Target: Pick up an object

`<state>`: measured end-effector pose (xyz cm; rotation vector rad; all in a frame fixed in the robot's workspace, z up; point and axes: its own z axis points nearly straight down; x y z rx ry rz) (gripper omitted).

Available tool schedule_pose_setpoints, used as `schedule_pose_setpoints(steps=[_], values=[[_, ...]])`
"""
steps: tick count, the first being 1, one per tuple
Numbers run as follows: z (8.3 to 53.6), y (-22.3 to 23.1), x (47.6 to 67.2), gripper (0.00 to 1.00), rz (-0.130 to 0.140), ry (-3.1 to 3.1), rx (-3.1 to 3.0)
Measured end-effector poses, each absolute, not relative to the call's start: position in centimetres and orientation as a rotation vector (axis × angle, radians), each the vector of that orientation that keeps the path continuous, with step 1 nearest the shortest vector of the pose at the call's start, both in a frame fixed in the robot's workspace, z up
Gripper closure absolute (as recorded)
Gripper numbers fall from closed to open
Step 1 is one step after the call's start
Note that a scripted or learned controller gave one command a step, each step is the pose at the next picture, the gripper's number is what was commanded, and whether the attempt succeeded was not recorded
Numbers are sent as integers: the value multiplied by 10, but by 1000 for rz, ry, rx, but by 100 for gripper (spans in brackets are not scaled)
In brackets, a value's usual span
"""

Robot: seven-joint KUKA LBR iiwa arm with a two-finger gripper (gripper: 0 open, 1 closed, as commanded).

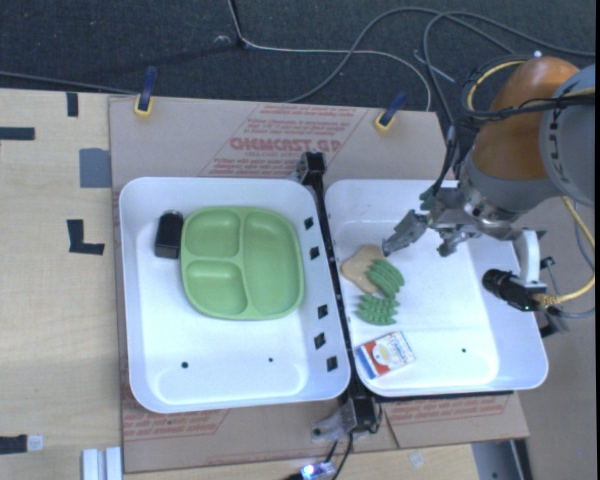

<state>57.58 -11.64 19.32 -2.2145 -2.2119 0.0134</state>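
From the overhead camera I see my arm coming in from the right, grey with its orange band, bent down over the right bin. My claw hangs above the upper middle of that bin with its two dark fingers spread apart, one finger reaching toward the left and the other to its right, and nothing lies between them, so my grip is released and bare. Just below and left of that left fingertip, on the bin floor, sits a tan, cookie-shaped piece, and a green leafy toy overlaps its right edge. A second green leafy piece lies just beneath those two, close to the divider between the bins. Further down, near the front edge of the same bin, a small white card or packet with red and blue print lies flat and tilted. The left bin holds a light green divided plate with three compartments, resting near its centre. A small black block sits against the plate's left rim. Both bins rest on a brown cardboard sheet with red lettering, which is held by two yellow-and-blue clamps at its far edge, and black cables trail across the dark surface behind.
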Motion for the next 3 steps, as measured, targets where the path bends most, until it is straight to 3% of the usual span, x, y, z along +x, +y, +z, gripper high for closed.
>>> schedule_pose_setpoints(steps=[1,3], values=[[200,-116,579,0,2,-2222,-2218],[98,-119,559,0,8,-2218,-2217]])
